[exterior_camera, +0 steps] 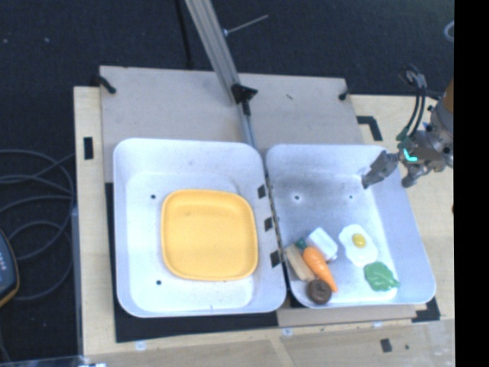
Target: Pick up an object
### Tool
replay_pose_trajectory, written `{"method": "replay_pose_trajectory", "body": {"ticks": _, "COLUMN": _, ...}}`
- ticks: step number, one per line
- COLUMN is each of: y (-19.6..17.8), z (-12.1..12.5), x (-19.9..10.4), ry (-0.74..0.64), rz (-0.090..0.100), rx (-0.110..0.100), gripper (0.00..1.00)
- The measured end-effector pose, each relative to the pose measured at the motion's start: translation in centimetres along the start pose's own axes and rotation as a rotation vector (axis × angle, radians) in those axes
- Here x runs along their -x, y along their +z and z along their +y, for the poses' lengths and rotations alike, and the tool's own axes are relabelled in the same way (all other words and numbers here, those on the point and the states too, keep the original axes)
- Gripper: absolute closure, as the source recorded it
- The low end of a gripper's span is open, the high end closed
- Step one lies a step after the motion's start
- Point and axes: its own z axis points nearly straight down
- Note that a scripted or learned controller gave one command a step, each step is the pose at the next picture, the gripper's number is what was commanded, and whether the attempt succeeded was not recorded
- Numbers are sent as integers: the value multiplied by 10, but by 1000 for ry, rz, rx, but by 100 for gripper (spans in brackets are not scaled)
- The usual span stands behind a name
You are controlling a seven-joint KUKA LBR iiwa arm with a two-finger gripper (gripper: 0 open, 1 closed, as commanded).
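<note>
The right bin [328,182] holds several small toys at its near end: an orange carrot [317,264], a white block [322,242], a fried egg [357,243], a green leafy piece [380,276] and a brown round piece [320,291]. My gripper [395,172] hangs over the right bin's far right rim, its two dark fingers spread apart with nothing between them. It stands well back and to the right of the toys. The left bin [137,167] carries a yellow square plate [209,234].
A slanted metal rod [218,44] runs from the top of the view down to the gap between the bins. Cables [34,182] lie on the dark floor at the left. The bench's wooden edge [229,350] borders the bins in front.
</note>
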Motion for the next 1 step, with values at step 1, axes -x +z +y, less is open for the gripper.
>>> {"method": "replay_pose_trajectory", "body": {"ticks": 1, "y": 0, "z": 0, "x": 0, "ry": 0, "rz": 0, "rx": 0, "gripper": 0}}
